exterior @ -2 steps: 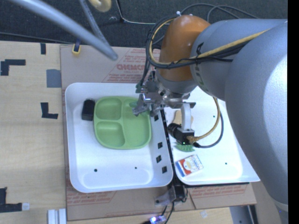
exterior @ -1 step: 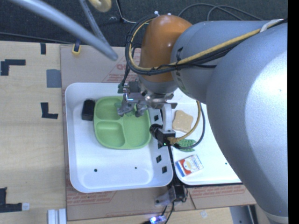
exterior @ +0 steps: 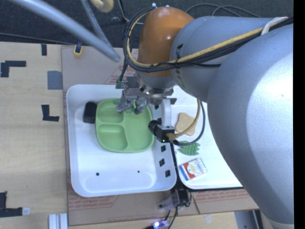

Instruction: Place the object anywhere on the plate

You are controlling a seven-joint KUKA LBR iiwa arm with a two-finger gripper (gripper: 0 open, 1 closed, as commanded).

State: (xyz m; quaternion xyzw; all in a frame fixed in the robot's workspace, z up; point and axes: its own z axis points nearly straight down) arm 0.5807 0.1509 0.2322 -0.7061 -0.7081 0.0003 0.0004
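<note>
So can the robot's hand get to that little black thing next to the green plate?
Probably yes. The black thing lies in the open on the white bin's floor, against the left edge of the green plate, with nothing on top of it. The hand hangs over the plate's top edge, close by.

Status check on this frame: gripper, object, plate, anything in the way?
Gripper over the green plate's top edge, nothing seen in it. Plate bare. Black block at plate's left edge, in the left bin.
</note>
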